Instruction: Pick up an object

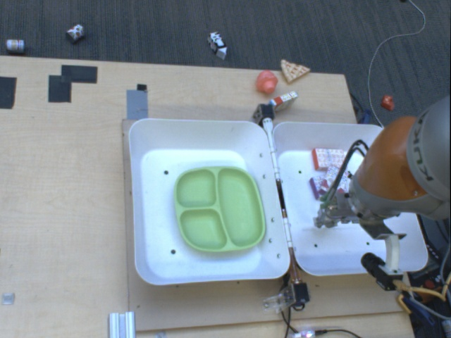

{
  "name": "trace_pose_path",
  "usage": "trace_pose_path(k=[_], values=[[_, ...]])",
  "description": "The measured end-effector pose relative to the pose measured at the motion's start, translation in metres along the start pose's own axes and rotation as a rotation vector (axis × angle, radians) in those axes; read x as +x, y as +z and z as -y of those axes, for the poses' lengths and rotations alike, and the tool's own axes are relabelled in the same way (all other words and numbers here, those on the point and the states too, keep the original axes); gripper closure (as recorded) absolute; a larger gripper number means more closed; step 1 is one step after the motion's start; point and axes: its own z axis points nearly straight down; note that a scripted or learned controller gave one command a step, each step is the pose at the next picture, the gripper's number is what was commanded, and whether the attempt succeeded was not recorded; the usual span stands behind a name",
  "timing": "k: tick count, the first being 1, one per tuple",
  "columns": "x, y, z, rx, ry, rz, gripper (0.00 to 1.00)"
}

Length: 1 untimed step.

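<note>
A green divided plate lies in the left bin.

Pale green divided tray in white bin well left of gripper; pink-and-white checked packet above it; purple item just beside it.
</note>
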Motion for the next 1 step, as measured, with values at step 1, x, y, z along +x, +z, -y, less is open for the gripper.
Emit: trace_pose_path(k=[1], values=[[0.0000,0.0001,0.0001,0.000,0.000,0.000,0.00]])
